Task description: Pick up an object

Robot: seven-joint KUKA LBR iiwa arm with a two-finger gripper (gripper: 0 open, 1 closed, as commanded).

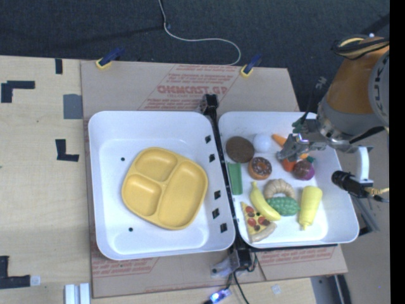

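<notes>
1. You have the gripper (295, 149) low over the right bin (338, 230), toward its 1 o'clock corner, with the arm (354, 94) reaching in from 3 o'clock
2. You cannot tell how far the fingers are parted; nothing shows clearly between them, and they sit just above a small red-orange item (289, 165), contact unclear
3. At 5 o'clock of the gripper lies a dark purple fruit (304, 170); at 10 o'clock, an orange carrot (279, 140) and a white ball (262, 142)
4. Further at 9 o'clock are a brown disc (240, 149) and a donut (260, 167)
5. Toward 6 o'clock lie a croissant (278, 187), banana (262, 202), corn cob (309, 206) and pizza slice (255, 221)
6. The left bin (104, 189) holds a yellow divided plate (164, 187)
</notes>
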